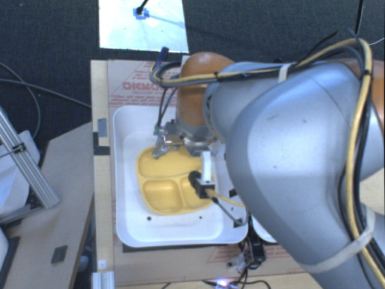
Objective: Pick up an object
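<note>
A yellow divided plate [163, 188] lies in the left white bin [128, 179], with compartments along its near side. My gripper [160, 149] reaches down over the plate's far left edge and seems to touch or hover just above it. The wrist with its orange band [198, 89] stands directly behind. The grey arm hides the plate's right part. Nothing shows as lifted.
The big grey arm [301, 161] covers the right bin, of which a sliver of rim [264, 232] shows. Cardboard [129, 86] lies under the bins. Cables [174, 77] hang by the wrist. An aluminium rail [27, 167] stands at the left.
</note>
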Robot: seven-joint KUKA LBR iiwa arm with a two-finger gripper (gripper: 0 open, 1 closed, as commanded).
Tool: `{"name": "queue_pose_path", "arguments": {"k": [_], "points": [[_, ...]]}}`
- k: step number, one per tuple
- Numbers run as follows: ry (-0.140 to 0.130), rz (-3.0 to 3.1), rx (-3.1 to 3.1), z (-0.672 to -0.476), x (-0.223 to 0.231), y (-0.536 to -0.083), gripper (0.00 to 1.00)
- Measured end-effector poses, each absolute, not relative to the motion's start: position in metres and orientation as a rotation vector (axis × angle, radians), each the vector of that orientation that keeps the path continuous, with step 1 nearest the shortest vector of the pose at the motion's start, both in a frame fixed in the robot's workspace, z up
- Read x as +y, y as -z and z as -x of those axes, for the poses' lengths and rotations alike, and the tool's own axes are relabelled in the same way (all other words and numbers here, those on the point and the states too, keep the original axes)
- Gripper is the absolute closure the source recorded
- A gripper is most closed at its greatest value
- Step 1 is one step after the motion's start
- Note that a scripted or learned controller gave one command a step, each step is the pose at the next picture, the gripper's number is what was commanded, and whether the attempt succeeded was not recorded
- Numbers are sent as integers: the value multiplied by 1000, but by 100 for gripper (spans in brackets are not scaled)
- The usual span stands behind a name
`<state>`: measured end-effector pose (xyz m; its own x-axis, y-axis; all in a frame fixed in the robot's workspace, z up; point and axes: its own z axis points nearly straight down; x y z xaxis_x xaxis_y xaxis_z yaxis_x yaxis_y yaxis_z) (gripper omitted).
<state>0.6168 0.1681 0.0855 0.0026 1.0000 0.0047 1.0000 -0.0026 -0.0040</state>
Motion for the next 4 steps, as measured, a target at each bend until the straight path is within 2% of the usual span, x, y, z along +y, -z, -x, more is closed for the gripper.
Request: {"name": "queue_pose_path", "arguments": {"k": [1, 2, 3, 4], "points": [[-2, 2223, -2218, -553, 124, -166, 0], [1, 2229, -2219, -566, 56, -186, 0], [3, 2217, -2228, -566, 61, -195, 100], [-8, 2220, -2216, -483, 42, -183, 100]]}}
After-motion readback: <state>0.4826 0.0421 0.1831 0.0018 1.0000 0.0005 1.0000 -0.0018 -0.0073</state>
